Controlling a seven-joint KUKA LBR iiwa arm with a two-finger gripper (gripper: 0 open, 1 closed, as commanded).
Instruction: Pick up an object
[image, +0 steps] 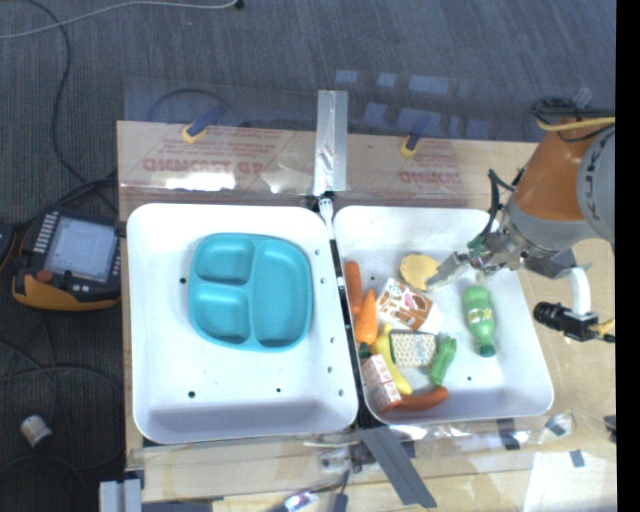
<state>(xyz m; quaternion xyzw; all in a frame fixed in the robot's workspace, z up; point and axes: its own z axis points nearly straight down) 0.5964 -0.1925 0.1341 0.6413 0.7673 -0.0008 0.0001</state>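
Observation:
My gripper (462, 263) hangs low over the right bin (520, 375), near its upper right part, on the grey arm with the orange band (553, 182). Its tip sits just right of a flat tan round piece (419, 270) and above a green bottle (480, 319). Nothing shows in its grasp. To the left lie a white and red carton (404, 304), a carrot (366, 317), a patterned box (412, 347), a green vegetable (442, 361), a yellow banana (398, 377) and a red chili (424, 400).
The left bin (160, 400) holds a teal divided plate (250, 290). An orange stick (352, 283) and a brown box (378, 383) lie along the right bin's left wall. A handheld pendant (65, 262) sits off the bench at left.

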